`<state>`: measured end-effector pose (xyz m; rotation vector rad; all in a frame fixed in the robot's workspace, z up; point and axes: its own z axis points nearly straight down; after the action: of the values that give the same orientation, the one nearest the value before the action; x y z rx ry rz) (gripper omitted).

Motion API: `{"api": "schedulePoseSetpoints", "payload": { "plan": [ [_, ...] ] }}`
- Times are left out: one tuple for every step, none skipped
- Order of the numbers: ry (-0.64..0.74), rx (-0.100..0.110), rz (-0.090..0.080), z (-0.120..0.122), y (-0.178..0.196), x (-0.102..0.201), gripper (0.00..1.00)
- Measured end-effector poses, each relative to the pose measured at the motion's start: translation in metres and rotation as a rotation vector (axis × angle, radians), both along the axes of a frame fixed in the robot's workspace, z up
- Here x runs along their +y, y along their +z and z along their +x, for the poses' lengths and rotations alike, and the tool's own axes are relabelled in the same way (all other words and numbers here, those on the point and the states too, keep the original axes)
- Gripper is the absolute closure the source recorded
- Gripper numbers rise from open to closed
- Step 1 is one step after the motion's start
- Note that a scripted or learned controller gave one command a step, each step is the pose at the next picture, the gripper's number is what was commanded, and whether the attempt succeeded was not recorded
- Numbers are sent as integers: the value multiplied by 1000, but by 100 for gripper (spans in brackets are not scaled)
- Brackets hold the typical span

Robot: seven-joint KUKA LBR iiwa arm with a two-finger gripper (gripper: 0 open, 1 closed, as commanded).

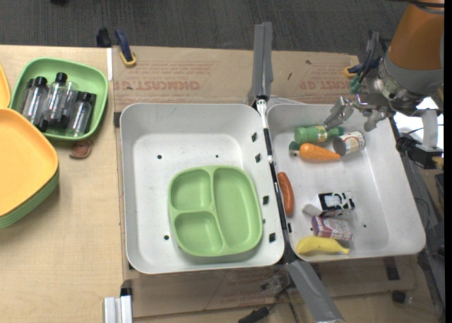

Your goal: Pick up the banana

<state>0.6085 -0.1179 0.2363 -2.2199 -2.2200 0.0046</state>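
Observation:
The yellow banana lies at the near edge of the right bin, close to its front left corner and just below a small pink carton. My gripper hangs over the far side of the same bin, well away from the banana. Its two fingers are spread open with nothing between them. It is just above a green bottle, a carrot and a silver can.
A red sausage lies along the right bin's left wall, with a black-and-white item mid-bin. The left bin holds a green divided plate. On the bench at left sit a green tray of bottles and yellow plates.

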Motion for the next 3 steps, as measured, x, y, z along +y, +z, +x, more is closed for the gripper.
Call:
{"api": "schedulePoseSetpoints", "payload": {
  "plan": [
    [-39,-2,-1,38,-58,-11,0],
    [30,-10,-3,51,-128,-3,0],
    [89,-23,-11,56,-131,1,0]
  ]
}}
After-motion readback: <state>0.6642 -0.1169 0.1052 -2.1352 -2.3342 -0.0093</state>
